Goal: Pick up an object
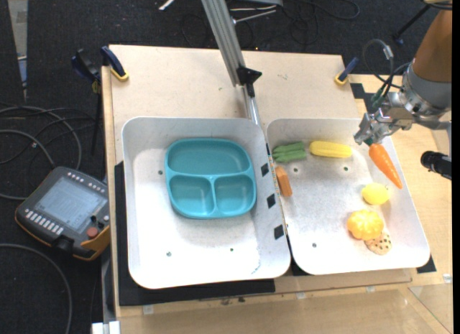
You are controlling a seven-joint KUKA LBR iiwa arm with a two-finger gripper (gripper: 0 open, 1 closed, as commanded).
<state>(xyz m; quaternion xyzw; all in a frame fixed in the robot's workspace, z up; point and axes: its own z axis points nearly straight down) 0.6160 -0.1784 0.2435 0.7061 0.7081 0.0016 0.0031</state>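
- Lying at the near right corner of the right bin, a small spotted cookie-like piece touches the orange-yellow fruit just beyond it.
- A little farther, a small yellow lemon sits near the right wall of this bin, apart from the fruit.
- The left bin holds a teal divided plate with three compartments; it rests flat in the middle of the bin.
- At the left side of the right bin, close to the wall between both bins, a small orange piece lies on the floor of the bin, and just beyond it lies a green vegetable.
- Right of the green vegetable, almost touching it, is a yellow corn cob, lying across the far part of the bin.
- An orange carrot lies at a slant along the right wall, its thick end pointing to the far side.
- The gripper hangs over the far right corner of the right bin, just above the thick end of the carrot and right of the corn cob. I cannot tell how its tool stands, because it is too small and dark here. Nothing is seen held in it.
- The grey arm with its orange band comes in from the far right.
- Beyond the bins, the bare bench has a yellow clamp at its far left corner.
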